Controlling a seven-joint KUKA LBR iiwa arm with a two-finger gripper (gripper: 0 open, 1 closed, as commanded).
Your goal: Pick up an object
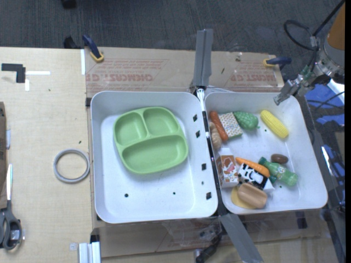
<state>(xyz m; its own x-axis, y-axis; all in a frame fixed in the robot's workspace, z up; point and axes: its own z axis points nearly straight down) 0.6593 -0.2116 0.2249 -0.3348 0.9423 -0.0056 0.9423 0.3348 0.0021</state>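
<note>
Arm's up at the top right, gripper (286, 93) hanging over the far right corner of the right bin (307, 147), above the rim. Nothing between the fingers that I can see; whether they're open or closed I can't tell from here.

Right bin's got the toy food: yellow corn cob (274, 124) nearest the gripper, a green veg piece (247, 120) beside a small checked packet (230, 125), a hot dog (217, 126) along the left wall. Lower down: orange carrot (253, 165), black & white piece (253, 176), small carton (227, 169), green bottle-like thing (279, 172), brown lump (279, 159), bread roll (250, 196) near the front edge.

Left bin (104, 163) holds a green divided plate (151, 139). Tape roll (71, 165) on the bench to the left, scissors (10, 223) at the edge
</note>
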